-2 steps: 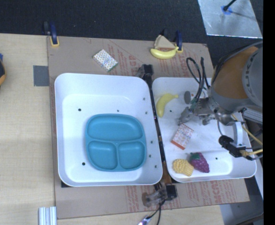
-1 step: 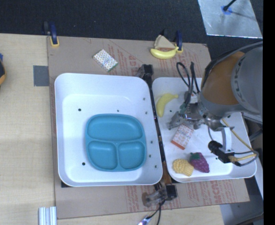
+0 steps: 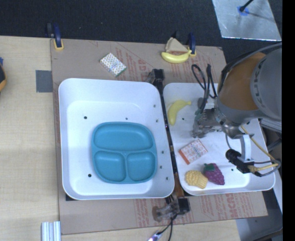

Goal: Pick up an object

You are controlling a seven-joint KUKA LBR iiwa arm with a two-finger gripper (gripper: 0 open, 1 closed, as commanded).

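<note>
Tool (image 3: 201,126) low in right bin (image 3: 258,185), beside banana (image 3: 176,109); grip state unclear.

The bench top (image 3: 16,149) is light wood — a brown cardboard sheet (image 3: 137,59) lies over its middle, held at the far edge by two blue clamps (image 3: 58,38). Beyond the bench, the floor (image 3: 112,9) is dark carpet. A pale grey panel (image 3: 245,11) lies on it at upper right — a blue mark sits on it. Lighting is even.
</note>
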